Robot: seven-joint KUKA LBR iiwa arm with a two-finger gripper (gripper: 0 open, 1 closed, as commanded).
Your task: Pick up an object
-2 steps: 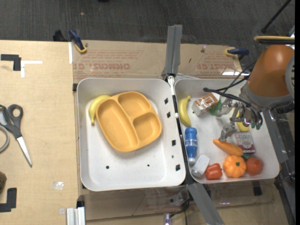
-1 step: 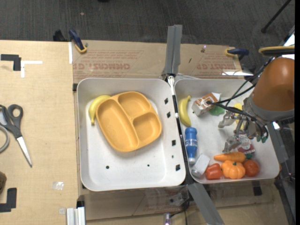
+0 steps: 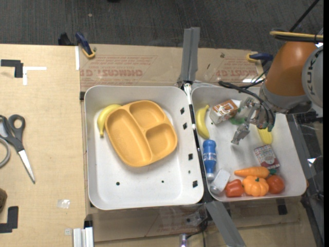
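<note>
Arm enters from right, cut off by the frame edge, orange band over the far right corner of right bin, wrist angled down-left into it. Left bin holds a big orange divided plate; a banana is mostly hidden under its left rim. Gripper hangs over mid right bin, cables and fittings cluttering it, fingers look slightly apart with nothing between them, tips just above bare floor. Behind the wrist a yellow item is partly covered, hard to identify. Second banana along the left wall, snack carton at far side, blue bottle below the banana, red packet right of gripper. Near edge: carrot, small pumpkin, two tomatoes, one and the other, white block. Scissors on bench far left.
</note>
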